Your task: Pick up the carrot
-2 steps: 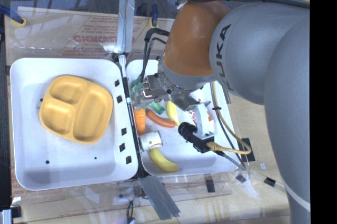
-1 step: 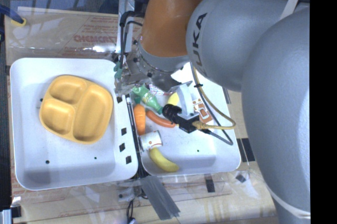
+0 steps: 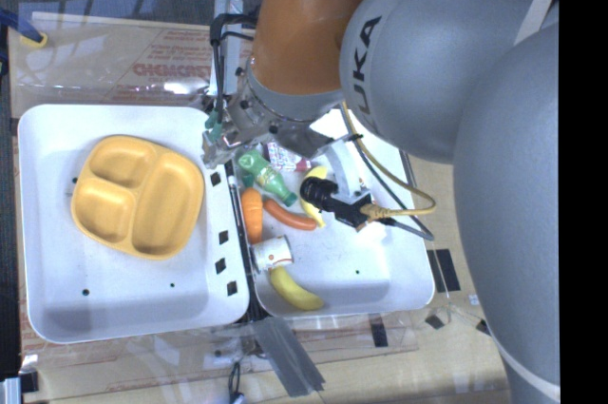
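Carrot (image 3: pixel 252 214) smooth, tapered, orange; banana (image 3: pixel 294 290) curved, glossy.

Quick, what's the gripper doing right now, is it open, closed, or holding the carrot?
Gripper: cannot be told; it sits low at the right bin's left edge, above the carrot, which lies in the bin and is not held.

We see a yellow sectioned plate (image 3: pixel 138 194) near the middle of the left white bin (image 3: pixel 52 298). By the right white bin's (image 3: pixel 404 283) left edge lie an orange carrot (image 3: pixel 252 214), a green bottle (image 3: pixel 262 174) and a yellow banana (image 3: pixel 293 289). The arm (image 3: pixel 446 60) is grey with an orange band.
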Robot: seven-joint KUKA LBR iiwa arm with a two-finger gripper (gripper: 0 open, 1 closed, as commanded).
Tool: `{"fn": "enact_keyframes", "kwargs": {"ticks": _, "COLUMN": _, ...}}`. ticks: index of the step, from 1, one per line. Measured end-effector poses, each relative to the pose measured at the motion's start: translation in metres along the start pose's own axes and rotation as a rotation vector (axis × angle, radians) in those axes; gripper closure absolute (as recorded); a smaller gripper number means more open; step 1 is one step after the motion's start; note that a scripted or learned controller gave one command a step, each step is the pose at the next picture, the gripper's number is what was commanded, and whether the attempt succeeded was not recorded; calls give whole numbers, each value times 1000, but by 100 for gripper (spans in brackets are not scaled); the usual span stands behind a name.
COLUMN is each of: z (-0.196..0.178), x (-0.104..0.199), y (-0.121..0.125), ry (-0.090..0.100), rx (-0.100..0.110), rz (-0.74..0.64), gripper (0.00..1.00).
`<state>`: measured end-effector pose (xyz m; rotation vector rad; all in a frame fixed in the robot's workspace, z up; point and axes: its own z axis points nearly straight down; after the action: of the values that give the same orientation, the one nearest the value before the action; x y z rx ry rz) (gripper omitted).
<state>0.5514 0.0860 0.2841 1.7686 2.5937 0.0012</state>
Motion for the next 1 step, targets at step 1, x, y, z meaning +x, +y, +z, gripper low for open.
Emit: {"fn": "enact_keyframes", "kwargs": {"ticks": 1, "z": 72, "x": 45, "y": 47, "ry": 2, "rx": 4, "rz": -157, "gripper": 100}}
